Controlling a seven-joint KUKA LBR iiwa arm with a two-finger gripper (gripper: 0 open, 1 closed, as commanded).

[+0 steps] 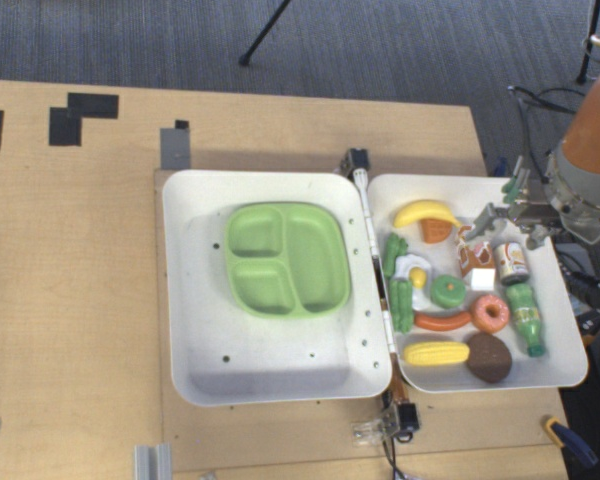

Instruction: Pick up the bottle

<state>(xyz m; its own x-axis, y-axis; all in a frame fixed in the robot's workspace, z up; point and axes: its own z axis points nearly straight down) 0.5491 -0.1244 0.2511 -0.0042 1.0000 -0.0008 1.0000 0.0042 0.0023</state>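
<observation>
From the overhead camera, the bench [70,268] carries two shallow white bins set edge to edge. The left bin [200,368] holds a green divided plate [285,259] near its middle, with bare white floor all round it. The right bin [570,363] is crowded: a banana [424,212] at the far end, a corn cob [436,352] and a brown round piece [489,357] at the near edge, a pink doughnut [492,313], a red sausage [442,320], a green ring [447,291] and a small can [512,262] between them (little free floor is left, mostly a strip along the right wall).

The can bears a red-and-white label, but no words on it can be read at this size.

The green bottle [526,318] lies on its side by the right wall of the right bin, just beside the doughnut, its cap end toward the near edge. The gripper [500,218] hangs over the far right part of that bin, above the can and apart from the bottle, which lies nearer the viewer. Its fingers appear spread, with nothing between them.
</observation>
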